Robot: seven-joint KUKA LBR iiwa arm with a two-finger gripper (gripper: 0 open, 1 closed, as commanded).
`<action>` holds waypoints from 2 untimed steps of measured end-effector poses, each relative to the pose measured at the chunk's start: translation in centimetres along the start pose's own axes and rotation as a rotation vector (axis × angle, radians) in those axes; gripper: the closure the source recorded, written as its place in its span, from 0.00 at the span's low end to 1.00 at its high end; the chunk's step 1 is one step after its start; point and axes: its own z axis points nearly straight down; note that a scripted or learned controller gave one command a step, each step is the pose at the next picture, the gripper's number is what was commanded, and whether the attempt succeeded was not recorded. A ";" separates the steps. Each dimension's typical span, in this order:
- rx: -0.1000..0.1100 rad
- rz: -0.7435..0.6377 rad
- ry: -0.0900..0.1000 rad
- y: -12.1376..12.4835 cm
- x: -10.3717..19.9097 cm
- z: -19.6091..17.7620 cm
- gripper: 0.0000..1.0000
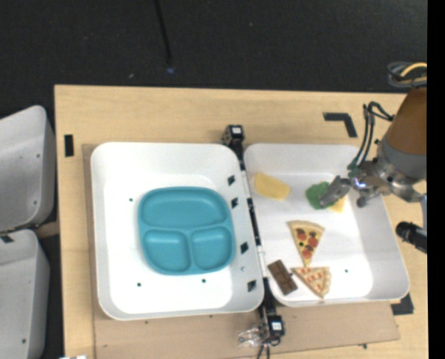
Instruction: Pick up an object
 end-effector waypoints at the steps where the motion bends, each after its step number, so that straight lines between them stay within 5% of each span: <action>1: 0.000 0.000 -0.001 -0.2 -0.5 4.3 0.00; 2: -0.008 0.002 -0.002 -0.1 -0.6 2.9 1.00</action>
